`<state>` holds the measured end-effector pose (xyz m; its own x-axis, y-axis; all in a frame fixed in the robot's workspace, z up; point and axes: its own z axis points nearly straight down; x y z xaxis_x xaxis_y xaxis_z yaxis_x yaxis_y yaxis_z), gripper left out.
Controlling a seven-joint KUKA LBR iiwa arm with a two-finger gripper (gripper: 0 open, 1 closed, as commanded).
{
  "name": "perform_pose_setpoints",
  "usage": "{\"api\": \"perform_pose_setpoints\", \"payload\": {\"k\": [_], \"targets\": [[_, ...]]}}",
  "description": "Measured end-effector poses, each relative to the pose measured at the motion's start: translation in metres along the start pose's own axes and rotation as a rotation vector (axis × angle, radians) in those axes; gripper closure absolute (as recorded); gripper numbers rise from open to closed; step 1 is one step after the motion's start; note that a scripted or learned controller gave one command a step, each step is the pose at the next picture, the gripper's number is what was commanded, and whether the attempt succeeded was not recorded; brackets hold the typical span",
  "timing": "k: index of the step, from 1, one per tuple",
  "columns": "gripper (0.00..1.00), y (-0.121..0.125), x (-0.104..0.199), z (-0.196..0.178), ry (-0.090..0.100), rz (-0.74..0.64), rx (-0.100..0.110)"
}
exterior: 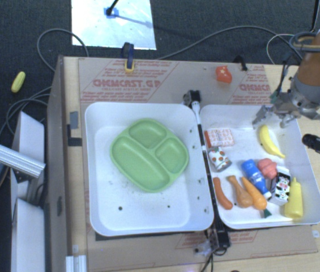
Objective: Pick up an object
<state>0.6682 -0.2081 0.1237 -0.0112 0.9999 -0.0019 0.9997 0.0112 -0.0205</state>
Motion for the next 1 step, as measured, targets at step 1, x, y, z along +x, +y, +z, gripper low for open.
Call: {"api": "perform_pose_setpoints", "payload": {"k": [1], "targets": [[0.0,-0.0244,0.036,0.0398,0.003,0.007,-0.021]]}}
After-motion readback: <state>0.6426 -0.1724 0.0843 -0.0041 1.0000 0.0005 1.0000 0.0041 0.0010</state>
